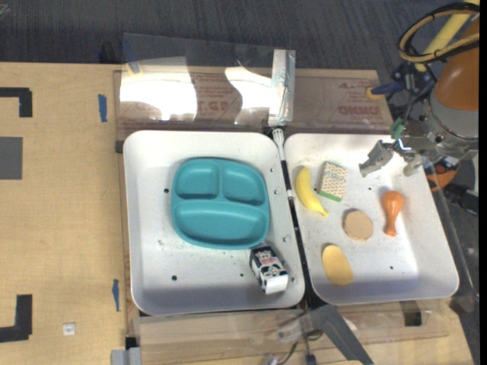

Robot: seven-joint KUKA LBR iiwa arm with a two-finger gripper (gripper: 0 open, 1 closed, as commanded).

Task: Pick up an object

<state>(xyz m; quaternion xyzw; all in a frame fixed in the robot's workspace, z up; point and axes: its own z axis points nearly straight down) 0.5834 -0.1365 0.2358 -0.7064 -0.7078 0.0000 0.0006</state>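
My gripper (394, 163) hangs over the back right part of the right bin (434, 276), its two fingers spread open with nothing between them. Just in front of it lies an orange drumstick-shaped toy (392, 211). A round tan cookie (358, 224) sits left of that toy. A yellow banana (307, 190) lies along the bin's left side, beside a small patterned block (332, 180). A yellow-orange oval piece (337, 264) rests near the front.
The left bin (144, 272) holds a teal divided plate (221, 202) and a small black-and-white carton (268, 269) at its front right. A clear plastic sheet (205, 90) stands behind the bins. Yellow cables (437, 33) loop above the arm at the far right.
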